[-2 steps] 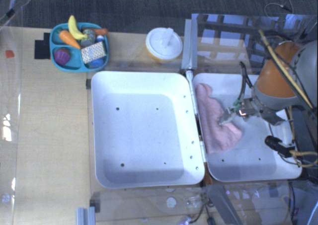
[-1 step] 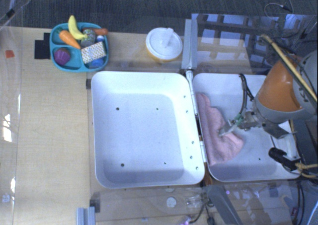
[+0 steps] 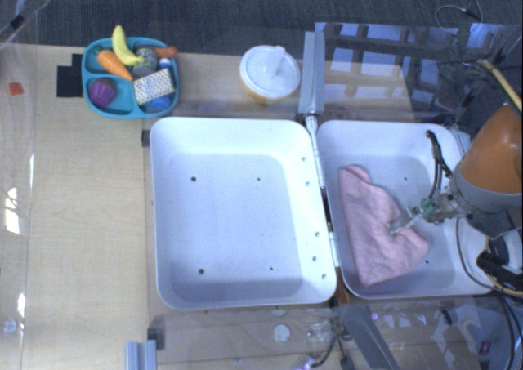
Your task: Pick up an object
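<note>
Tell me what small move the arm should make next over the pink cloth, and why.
Probably close and lift slightly. The gripper sits low on the right edge of the pink cloth in the right bin, so a small raise would show whether the cloth comes up.

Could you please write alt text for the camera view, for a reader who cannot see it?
The arm's tool rests on a crumpled pink cloth lying in the right white bin, beside the left white bin. Beyond the bins, the wooden bench holds a blue tray of toy food and a white lidded container.
</note>
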`<state>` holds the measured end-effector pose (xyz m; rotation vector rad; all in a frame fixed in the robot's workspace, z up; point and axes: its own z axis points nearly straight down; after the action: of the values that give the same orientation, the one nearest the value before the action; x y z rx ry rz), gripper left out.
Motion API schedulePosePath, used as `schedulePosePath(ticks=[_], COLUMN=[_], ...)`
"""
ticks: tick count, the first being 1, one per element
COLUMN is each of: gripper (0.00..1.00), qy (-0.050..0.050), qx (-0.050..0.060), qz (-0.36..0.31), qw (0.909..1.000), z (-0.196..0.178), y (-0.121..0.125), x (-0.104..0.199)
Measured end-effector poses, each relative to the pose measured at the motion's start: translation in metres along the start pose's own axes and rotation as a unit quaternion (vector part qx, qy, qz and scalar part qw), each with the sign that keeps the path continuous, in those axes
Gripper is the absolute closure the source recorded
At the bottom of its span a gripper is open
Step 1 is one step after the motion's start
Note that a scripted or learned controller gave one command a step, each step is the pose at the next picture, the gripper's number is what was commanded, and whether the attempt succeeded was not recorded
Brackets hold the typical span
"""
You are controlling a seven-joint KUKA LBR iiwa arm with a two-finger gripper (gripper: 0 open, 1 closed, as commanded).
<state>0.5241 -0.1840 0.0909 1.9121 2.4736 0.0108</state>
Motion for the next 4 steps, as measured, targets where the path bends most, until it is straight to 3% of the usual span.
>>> schedulePosePath(ticks=[1,2,3,4], gripper=[0.00,0.00,0.00,0.00], qy=[-0.001,-0.001,0.000,0.000], qx=[-0.003,-0.002,-0.001,-0.001], qz=[-0.034,-0.058,0.014,0.030], qw=[0.9994,0.9983,0.9999,0.9995], z=[-0.001,-0.001,-0.001,-0.001], y=[-0.024,-0.018,0.022,-0.015], x=[0.025,0.054,0.084,0.067])
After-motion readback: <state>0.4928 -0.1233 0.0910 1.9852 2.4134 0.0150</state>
